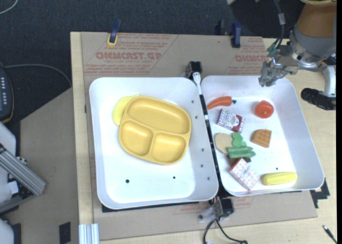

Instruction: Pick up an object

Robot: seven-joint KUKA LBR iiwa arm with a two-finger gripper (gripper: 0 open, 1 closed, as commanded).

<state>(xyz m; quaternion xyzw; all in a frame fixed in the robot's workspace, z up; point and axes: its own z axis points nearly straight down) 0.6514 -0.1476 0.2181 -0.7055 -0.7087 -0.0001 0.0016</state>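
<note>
Tomato (264, 109) sits upper-right in right bin (304, 130), nearest item to gripper (267, 78); lies just below it toward cam, round so no long axis. Gripper hovers over bin's top edge w/ nothing betw its tips; opening can't be judged. Chili pepper (220, 101) further left, waffle (261, 138) below. Yellow divided tray (154, 129) in left bin (104, 146).

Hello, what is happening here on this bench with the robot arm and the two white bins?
A grey KUKA arm is trying to pick up an object. Its gripper hangs over the far edge of the right bin, holding nothing visible. That bin holds toy food: a tomato, a chili pepper, a corn cob, a waffle, a green cactus-like toy and two small cartons. The left bin holds a yellow divided tray.
</note>
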